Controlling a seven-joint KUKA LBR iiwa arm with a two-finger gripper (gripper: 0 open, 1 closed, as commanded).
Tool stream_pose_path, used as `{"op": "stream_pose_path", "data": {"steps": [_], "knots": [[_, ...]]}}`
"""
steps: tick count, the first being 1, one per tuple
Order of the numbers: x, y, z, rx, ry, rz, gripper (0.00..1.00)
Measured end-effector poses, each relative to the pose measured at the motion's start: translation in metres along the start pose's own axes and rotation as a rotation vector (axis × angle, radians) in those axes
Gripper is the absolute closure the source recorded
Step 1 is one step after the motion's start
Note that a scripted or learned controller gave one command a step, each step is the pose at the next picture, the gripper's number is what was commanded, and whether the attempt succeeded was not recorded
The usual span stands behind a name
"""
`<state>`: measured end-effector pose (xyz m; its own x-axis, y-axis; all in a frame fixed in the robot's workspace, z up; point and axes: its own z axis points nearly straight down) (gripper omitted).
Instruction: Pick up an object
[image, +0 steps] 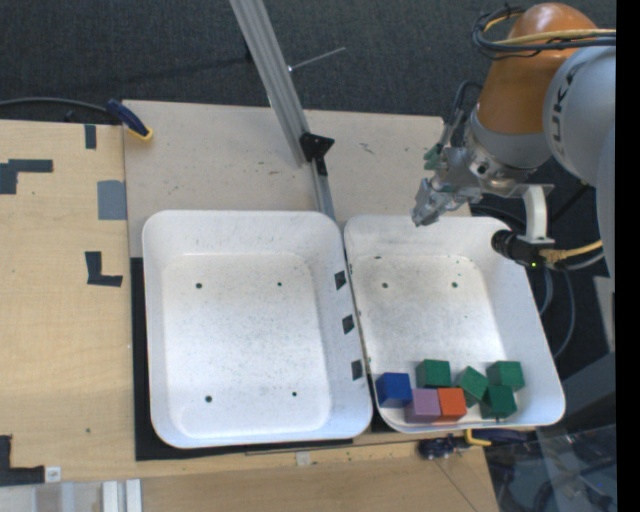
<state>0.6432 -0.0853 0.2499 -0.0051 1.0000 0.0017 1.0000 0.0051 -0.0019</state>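
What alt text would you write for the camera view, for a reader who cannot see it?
A grey robot arm with an orange band holds its hand above the far rim of the right shallow white bin. Small green, blue, purple and orange blocks cluster at that bin's near edge, beside the left shallow white bin.

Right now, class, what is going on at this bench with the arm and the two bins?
A grey robot arm with an orange band reaches in from the right. Its gripper hangs over the far rim of the right bin, with nothing visibly held. The small blocks sit clustered at that bin's near edge: a blue block, a purple block, an orange block and several green blocks. The left bin sits alongside. No block has been picked up yet.
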Motion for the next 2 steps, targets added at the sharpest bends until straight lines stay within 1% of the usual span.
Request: {"op": "stream_pose_path", "data": {"steps": [2], "knots": [[0.095,-0.062,-0.007,0.002,0.0,-0.001,1.0]]}}
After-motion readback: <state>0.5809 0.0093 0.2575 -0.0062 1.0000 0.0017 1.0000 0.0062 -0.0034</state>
